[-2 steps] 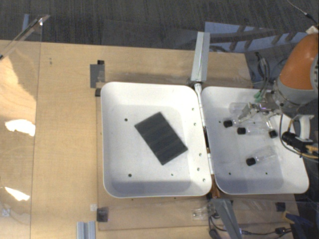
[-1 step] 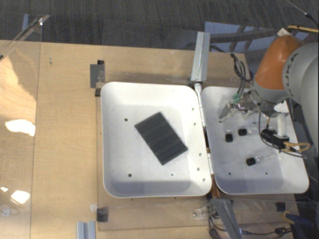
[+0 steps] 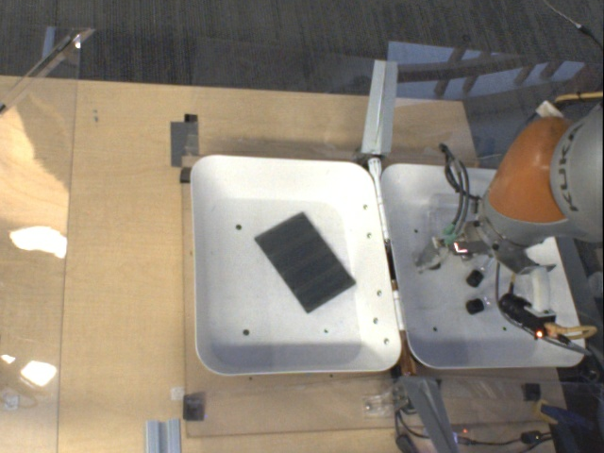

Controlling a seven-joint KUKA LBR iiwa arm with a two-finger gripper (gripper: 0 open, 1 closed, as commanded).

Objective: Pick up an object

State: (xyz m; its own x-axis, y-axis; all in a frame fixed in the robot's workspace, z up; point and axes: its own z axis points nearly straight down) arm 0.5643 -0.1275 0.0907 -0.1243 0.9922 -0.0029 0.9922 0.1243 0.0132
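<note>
Wood bench (image 3: 113,281) holds two white bins side by side. Left bin (image 3: 217,338) has a flat dark pad (image 3: 305,260) lying slanted in its middle. Well apart, over the right bin (image 3: 425,338), hangs the gripper (image 3: 451,248).

So the arm (image 3: 566,182) is a chunky rounded thing, pale grey shell with a big glossy orange band (image 3: 528,182) wrapping the section above the wrist. Below that it gets messy: dark metal bits, a couple of black knobs, and thin black cables (image 3: 457,182) looping off the side. There's a tiny red light glowing near the wrist hardware and another one lower down. The gripper (image 3: 444,251) end looks small, silvery and kinda see-through.
</note>
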